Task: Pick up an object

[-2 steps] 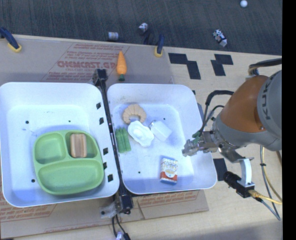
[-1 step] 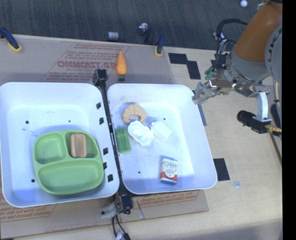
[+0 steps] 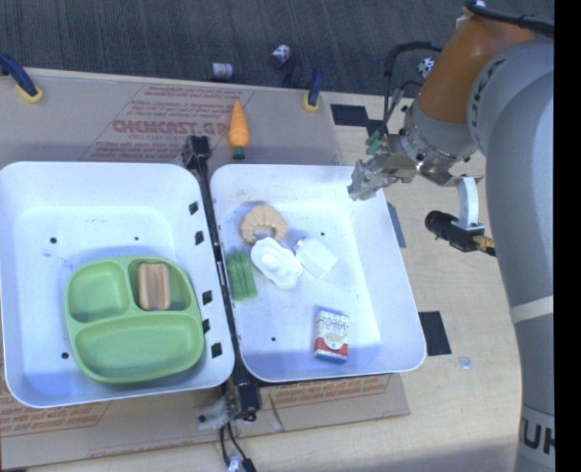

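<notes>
Sitting side by side, two white bins hold everything. The left bin [image 3: 25, 264] carries a green divided tray [image 3: 133, 347], low and left of centre, with a brown hot-dog toy [image 3: 153, 285] in its upper right compartment. The right bin [image 3: 378, 293] holds a tan croissant [image 3: 262, 222], a green ridged piece [image 3: 241, 274] by its left wall, a white lump [image 3: 276, 263] touching a white block [image 3: 317, 258], and a small carton [image 3: 332, 333] lower down. The gripper [image 3: 362, 187] hangs over this bin's upper right corner, nothing between its fingers; whether open or closed I cannot tell.
</notes>
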You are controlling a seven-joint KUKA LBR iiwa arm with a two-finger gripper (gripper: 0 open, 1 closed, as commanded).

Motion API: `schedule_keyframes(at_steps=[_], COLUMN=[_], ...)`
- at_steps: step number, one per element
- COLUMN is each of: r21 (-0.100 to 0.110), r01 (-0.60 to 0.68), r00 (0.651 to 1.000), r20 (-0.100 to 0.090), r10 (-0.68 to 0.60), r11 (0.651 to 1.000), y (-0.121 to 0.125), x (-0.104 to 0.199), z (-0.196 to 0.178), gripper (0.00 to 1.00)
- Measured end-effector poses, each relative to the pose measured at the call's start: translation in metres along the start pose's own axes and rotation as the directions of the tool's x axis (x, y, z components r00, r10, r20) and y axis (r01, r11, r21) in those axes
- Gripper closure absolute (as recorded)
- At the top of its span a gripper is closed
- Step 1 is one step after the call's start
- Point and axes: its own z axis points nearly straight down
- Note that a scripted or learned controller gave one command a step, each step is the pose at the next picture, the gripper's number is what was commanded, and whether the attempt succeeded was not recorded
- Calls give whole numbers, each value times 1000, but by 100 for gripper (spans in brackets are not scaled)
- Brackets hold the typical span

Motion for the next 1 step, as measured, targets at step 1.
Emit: schedule_keyframes(at_steps=[1], r21=[-1], r01=[0], r00=[1000], r20=[0], r10=[0], r11=[1000], y=[0], x=[0], z=[-1], gripper=[0])
